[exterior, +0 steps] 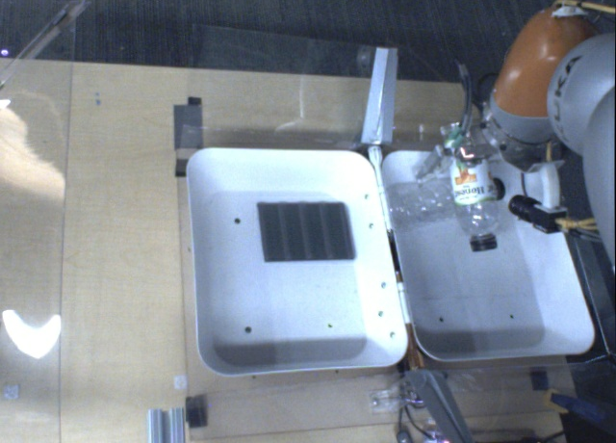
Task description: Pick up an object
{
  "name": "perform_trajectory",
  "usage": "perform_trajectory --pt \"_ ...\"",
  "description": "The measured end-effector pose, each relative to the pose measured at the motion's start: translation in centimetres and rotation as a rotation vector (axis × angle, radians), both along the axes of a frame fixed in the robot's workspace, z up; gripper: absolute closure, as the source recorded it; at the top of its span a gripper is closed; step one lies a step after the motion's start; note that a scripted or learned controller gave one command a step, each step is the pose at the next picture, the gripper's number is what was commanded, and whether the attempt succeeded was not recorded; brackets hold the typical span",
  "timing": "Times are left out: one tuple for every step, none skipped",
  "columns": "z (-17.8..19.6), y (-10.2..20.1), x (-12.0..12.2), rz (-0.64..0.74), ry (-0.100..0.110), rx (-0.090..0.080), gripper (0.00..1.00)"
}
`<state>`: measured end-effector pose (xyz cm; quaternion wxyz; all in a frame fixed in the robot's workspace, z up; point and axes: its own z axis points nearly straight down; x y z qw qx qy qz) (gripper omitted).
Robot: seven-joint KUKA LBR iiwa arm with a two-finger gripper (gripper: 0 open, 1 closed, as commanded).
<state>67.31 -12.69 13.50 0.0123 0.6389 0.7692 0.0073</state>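
Note:
A clear plastic bottle (471, 191) with a white and orange label and a dark cap hangs over the far part of the right bin (500, 325). Its cap end points toward the bin's middle. My gripper (463, 147) is shut on the bottle's upper end, and the grey wrist with its orange band reaches in from the right. Just left of the bottle, a crumpled clear plastic piece (422, 202) lies on the bin floor. In the left bin (289, 325), a dark ribbed rectangular pad (305, 231) lies flat near the middle.
A metal divider post (378, 109) stands at the far edge between the two bins. A black cable and fitting (535, 210) hang off the wrist over the right bin's right side. Wooden bench surface surrounds the bins on the left.

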Motion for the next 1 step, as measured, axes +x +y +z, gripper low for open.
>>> perform_trajectory --pt "5.13 6.34 -0.29 0.093 0.021 0.003 1.00"
